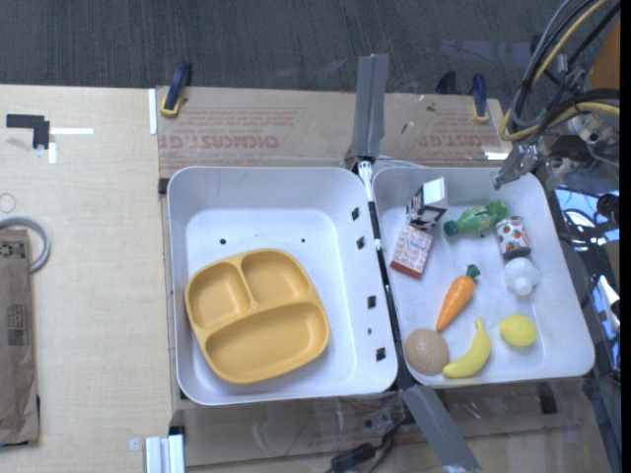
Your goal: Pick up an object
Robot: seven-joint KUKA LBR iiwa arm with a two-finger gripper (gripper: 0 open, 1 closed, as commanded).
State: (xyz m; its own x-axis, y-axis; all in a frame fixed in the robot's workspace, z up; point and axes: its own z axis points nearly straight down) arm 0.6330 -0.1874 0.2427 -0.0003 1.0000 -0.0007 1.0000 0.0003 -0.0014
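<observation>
— Claw (515,168) first: where is it, and is it spread or pressed together?

— It hangs at the upper right corner of the right bin (567,264), at the rim. It is too small and too tangled in cables to tell how it stands, and I see nothing carried in it.

— So how far along is the pick?

— By my reckoning, barely begun. Every object lies in its bin, none lifted. Choosing one, coming down and closing on it are all left.

— What does the right bin hold?

— A small carton (412,248) with a black-and-white box (428,201) just above it, a green bottle (475,218) on its side, a little jar (511,236) (red label, I think) with a white lump (521,278) below it, a carrot (455,300), a brownish ball (427,350), a banana (471,352) and a lemon (519,330). The bottle and jar lie nearest the claw.

— And the left bin (197,190)?

— One yellow divided tray (256,313), three compartments, sitting low and left.
</observation>
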